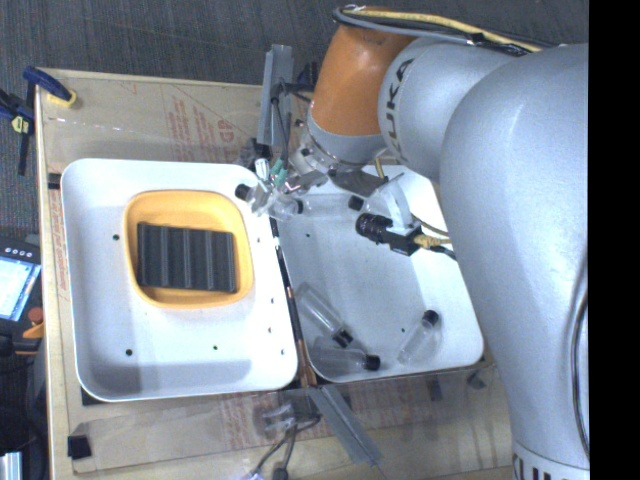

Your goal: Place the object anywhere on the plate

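Observation:
The yellow plate (186, 211), with a dark ridged centre, lies in the left white bin (100, 348). My gripper (272, 190) hangs over the wall between the two bins, near their far end and just right of the plate's far right corner. It is shut on a small clear tube (268, 201) whose black cap points toward the plate. The tube is off the bin floor and lies roughly level.
The right bin (460, 343) holds several more clear tubes with black caps, one (322, 317) by its left wall and one (418, 336) near the front right. The arm's grey bulk covers the right bin's far and right sides. A black cable plug (385, 230) juts from the wrist.

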Controlling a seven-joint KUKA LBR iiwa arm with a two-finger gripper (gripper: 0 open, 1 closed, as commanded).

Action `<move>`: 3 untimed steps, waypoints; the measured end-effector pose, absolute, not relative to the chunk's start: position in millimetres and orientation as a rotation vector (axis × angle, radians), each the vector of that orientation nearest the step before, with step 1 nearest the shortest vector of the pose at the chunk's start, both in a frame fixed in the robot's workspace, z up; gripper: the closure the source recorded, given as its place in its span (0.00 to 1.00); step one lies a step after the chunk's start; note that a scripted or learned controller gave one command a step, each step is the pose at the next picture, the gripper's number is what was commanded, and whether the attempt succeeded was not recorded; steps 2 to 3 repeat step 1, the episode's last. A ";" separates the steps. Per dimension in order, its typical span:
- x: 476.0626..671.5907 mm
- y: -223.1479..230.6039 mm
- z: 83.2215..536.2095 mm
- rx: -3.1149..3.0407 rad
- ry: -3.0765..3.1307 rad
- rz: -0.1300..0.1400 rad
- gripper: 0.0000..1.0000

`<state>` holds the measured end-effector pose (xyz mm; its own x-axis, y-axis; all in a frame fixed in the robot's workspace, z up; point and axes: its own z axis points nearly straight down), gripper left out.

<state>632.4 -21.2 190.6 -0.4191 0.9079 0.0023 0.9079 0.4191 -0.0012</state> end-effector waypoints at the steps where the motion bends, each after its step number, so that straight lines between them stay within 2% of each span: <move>1: 632.6 -21.3 190.9 -1.692 -2.644 -0.001 0.00; 3: 632.6 -21.3 190.9 -1.692 -2.644 -0.001 0.00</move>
